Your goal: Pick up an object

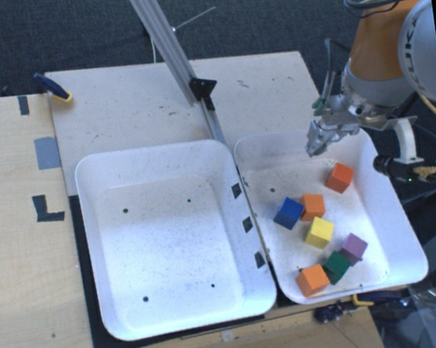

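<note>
**Over the right bin, the gripper is hanging with nothing in it**

Over the top corner of the right bin (394,225), the gripper (316,146) is pointing down and a little to the left. Its fingers look close together, and nothing is sitting between them. It is hanging above bare white floor, not touching any block.

Nearest to it, an orange block (339,177) is lying just below and to the right, apart from the others. Farther down, a blue block (288,213) is touching a smaller orange block (313,206). A yellow block (319,232) is sitting right under those two. Lower still, a purple block (355,246), a green block (337,265) and another orange block (312,279) are bunching up near the bin's bottom edge.

Behind the gripper, the grey arm with its orange band (378,22) is reaching in from the right.

Beside all this, the left bin (97,226) is sitting against the right one. A silver bar (167,39) is slanting down to the spot where the two bins meet.
</note>
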Available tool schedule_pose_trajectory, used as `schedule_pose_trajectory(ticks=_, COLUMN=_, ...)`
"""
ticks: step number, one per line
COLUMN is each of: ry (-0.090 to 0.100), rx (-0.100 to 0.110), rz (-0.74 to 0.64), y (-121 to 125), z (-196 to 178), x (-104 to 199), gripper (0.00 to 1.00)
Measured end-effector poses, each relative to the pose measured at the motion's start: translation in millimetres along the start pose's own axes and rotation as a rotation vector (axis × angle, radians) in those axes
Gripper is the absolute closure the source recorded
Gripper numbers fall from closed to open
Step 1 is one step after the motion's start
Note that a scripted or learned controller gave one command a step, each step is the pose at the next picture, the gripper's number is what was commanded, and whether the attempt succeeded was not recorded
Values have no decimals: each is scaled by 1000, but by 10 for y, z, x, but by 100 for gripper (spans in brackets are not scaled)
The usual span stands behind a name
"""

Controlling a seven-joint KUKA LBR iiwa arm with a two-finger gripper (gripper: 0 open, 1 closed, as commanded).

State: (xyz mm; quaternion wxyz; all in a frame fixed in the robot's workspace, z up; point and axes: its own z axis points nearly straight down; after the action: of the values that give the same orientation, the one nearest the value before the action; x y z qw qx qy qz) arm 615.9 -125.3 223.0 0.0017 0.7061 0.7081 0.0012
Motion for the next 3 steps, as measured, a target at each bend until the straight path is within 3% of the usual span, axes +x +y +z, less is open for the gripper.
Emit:
schedule_pose_trajectory(ticks=1, ry=0, rx=-2, rz=-1, y=42, z=-594, x=90, gripper=100)
schedule_pose_trajectory(ticks=3, ry=1, rx=7, rz=-3, y=-107, z=-384, x=1166, gripper=100)
